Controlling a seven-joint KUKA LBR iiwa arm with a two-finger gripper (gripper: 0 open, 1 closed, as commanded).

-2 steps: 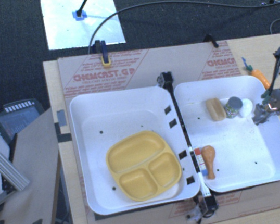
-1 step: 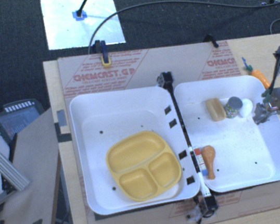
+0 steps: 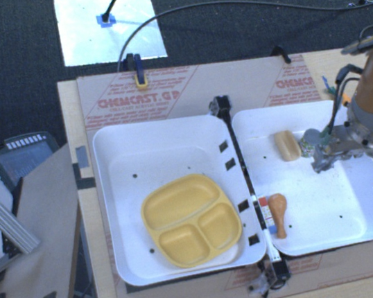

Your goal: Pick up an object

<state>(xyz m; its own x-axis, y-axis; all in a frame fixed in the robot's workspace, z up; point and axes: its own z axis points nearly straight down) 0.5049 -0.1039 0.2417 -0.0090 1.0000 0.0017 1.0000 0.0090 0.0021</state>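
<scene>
Bench: left bin [image 3: 114, 156] holds yellow tray [image 3: 192, 218]; right bin [image 3: 324, 218], drumstick [image 3: 278, 212], bread [image 3: 286, 145].

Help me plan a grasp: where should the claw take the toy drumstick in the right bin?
Likely the thin pale handle end of the drumstick, from straight above. It lies flat, lengthwise near the bin divider, and narrows there; close across its width.
</scene>
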